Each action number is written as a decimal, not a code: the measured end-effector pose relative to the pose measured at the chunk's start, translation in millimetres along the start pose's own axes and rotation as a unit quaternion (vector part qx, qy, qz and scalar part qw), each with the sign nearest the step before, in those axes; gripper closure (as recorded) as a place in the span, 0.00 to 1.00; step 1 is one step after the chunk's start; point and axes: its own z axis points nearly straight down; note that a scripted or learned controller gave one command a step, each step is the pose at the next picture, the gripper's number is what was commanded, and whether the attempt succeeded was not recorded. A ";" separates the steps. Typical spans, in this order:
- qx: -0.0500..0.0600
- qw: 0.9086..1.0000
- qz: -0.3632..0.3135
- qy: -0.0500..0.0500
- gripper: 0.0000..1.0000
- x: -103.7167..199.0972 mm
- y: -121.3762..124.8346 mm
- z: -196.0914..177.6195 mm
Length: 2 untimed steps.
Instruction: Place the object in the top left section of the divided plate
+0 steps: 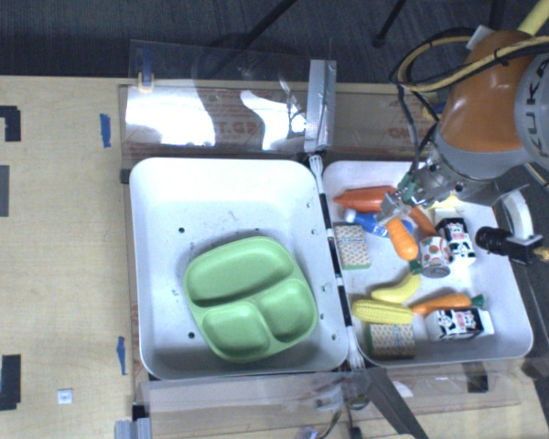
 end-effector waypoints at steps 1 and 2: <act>0.003 0.990 -0.143 0.002 1.00 76.6 -15.7 16.3; 0.002 0.948 -0.317 0.003 1.00 145.5 -5.9 15.7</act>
